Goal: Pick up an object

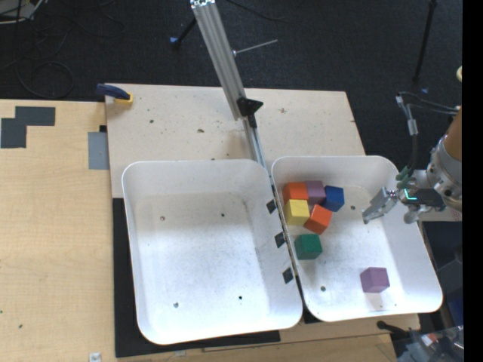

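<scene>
Right bin (423, 292): cluster of blocks at its far left — orange (295, 191), yellow (297, 210), mauve (315, 191), blue (334, 197), a tilted orange-red (319, 219), green (308, 246) just nearer. Lone purple block (374, 279) near the front right corner. Gripper (377, 208) above the right side, well apart from every block (finger state impossible to tell). Left bin (151, 277) alongside.

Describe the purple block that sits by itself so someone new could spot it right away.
Look at the right-hand white bin, the one nearer the arm. Most blocks huddle against its left wall; the lone purple block lies apart from them, near the bin's front right corner. A paler purple block is in the cluster, touching others.
</scene>
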`<state>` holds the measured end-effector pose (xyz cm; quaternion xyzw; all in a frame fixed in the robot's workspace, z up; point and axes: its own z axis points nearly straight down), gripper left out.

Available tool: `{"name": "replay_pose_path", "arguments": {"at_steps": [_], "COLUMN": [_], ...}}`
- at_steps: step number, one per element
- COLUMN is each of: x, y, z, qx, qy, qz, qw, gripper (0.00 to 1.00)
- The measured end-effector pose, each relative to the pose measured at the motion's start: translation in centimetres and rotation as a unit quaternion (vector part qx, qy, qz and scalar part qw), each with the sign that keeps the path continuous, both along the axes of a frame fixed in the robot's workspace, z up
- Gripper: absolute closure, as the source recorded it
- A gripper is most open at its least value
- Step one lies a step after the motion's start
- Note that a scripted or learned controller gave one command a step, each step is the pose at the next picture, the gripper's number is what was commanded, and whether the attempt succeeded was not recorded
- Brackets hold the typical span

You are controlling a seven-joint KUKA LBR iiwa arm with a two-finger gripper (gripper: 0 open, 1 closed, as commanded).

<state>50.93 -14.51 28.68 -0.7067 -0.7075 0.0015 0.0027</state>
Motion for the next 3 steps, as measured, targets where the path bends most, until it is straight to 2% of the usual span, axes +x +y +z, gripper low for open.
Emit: {"name": "replay_pose_path", "arguments": {"at_steps": [1,3], "x": [0.0,-0.2], "y": [-0.1,0.0], "z": [0.1,-8.8], "qx": [-0.0004,0.0005], "qy": [-0.002,0.001], "qz": [-0.001,-0.001], "qw": [1.0000,1.0000], "gripper": [0.00,0.00]}}
